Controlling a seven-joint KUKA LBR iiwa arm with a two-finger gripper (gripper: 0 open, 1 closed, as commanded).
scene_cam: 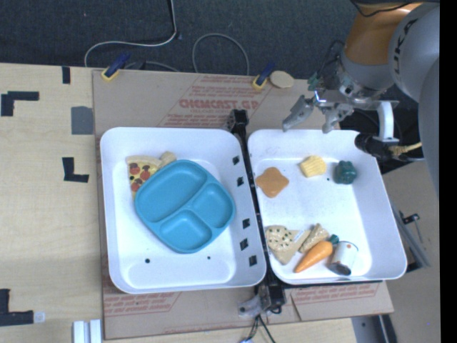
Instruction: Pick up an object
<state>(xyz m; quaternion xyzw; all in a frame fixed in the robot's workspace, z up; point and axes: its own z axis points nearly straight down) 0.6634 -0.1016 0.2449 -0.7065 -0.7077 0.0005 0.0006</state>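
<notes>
Overhead view of the bench. We see the gripper (311, 115) poised above the far rim of the right bin (371, 224), its two fingers (295, 117) spread apart with nothing between them. No single target is assigned; we judge the nearest candidates to be the yellow ridged piece (312, 166) and the dark green toy (345, 172), which lie toward six and five o'clock from the gripper, near but apart from it. The tan rounded block (272, 182) sits toward seven o'clock. The toy carrot (313, 256), at the bin's near edge, runs its long axis from eight to two o'clock, beside a cracker-like wedge (281, 241). In the left bin (114, 213) rest a blue divided plate (184, 204) and a toy pizza slice (141, 171), well apart from the arm.
</notes>
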